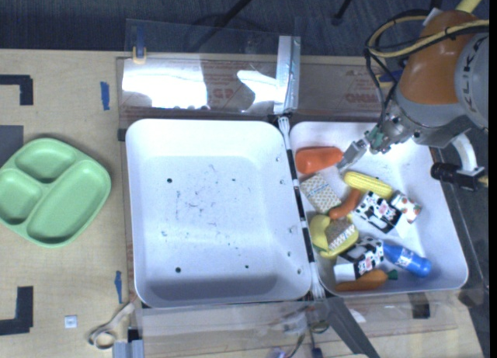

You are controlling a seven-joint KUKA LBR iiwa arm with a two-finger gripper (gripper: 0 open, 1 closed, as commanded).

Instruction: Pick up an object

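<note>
Spanning the wooden bench, two white bins sit side by side, the left bin bare, a green tray lying far left. The gripper hovers over the right bin, its state impossible to tell, just beside the orange toy atop the clutter.

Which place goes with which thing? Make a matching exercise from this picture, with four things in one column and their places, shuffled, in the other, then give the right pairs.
Things
1. green sectioned plate
2. orange block
3. blue bottle
4. gripper

Places
A. lying at the far left corner of the right bin
B. on the bench, left of both bins
C. over the far part of the right bin, just right of the orange block
D. lying near the front right of the right bin

Pairs: 1-B, 2-A, 3-D, 4-C
</note>
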